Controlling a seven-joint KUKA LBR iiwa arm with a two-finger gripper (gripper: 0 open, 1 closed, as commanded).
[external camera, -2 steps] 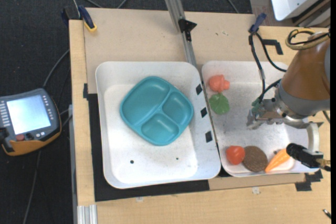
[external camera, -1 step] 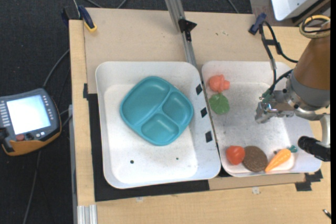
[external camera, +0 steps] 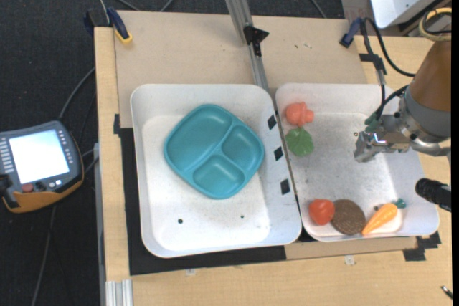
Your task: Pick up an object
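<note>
Camera view leaves me unable to tell the gripper's (external camera: 367,147) state above the right bin (external camera: 337,175); the nearest green toy (external camera: 300,142) looks light, hard, slippery, so I'd pinch its middle.

Single fixed cam sat above the bench (external camera: 186,46), angled down, both bins (external camera: 208,236) in frame.

Bright, even overhead light — soft faint shadows, mild glare on the white bins (external camera: 215,240), slight overall softness.
</note>
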